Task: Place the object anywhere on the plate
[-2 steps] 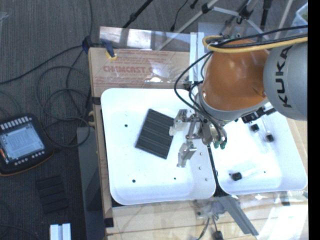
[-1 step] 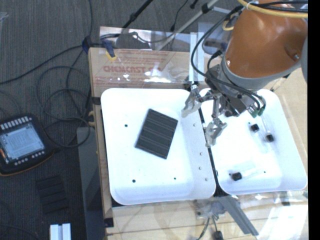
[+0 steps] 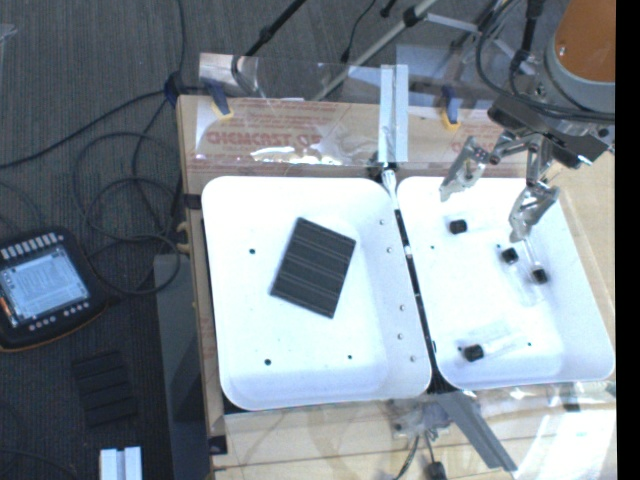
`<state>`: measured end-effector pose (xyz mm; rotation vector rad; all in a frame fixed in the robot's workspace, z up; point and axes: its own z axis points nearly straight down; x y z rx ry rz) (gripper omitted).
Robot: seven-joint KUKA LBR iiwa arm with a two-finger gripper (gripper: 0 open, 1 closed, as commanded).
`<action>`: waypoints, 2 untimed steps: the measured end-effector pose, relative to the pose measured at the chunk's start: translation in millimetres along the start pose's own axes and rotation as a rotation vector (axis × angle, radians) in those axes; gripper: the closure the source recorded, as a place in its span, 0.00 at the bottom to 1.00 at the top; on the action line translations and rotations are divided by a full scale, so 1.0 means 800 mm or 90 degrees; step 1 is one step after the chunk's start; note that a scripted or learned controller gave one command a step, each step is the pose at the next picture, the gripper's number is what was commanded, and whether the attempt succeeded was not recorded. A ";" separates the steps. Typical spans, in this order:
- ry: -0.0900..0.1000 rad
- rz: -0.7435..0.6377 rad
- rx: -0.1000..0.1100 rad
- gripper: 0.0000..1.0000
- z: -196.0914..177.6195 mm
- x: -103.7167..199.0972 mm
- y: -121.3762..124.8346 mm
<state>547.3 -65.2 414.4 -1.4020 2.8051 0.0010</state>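
1. Tool (image 3: pixel 497 186) hangs over the far edge of the right bin (image 3: pixel 575 353), fingers spread wide, nothing between them: released.
2. Plate (image 3: pixel 314 267), dark, ribbed, rectangular, lies flat and slightly askew near the middle of the left bin (image 3: pixel 235 363). Nothing rests on it.
3. Right bin holds several small dark objects: one (image 3: pixel 457 226) just below the tool's left finger, two (image 3: pixel 509 256) (image 3: pixel 539 275) close together near the right finger, one (image 3: pixel 472 351) by the near edge beside something clear and hard to make out.
4. Which piece is the target, I cannot tell; all are well apart from the plate.
5. Risks, as judged: pieces are tiny, so a slightly off descent closes on air; the paired two may be nudged or grabbed together; the ridge between bins could knock a weakly held piece loose; ribs may let a dropped piece roll off.
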 end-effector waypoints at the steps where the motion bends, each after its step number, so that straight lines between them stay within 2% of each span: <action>1: 0.001 -0.121 -0.002 0.00 0.057 0.047 0.035; 2: 0.001 -0.018 0.000 0.00 -0.026 0.131 -0.002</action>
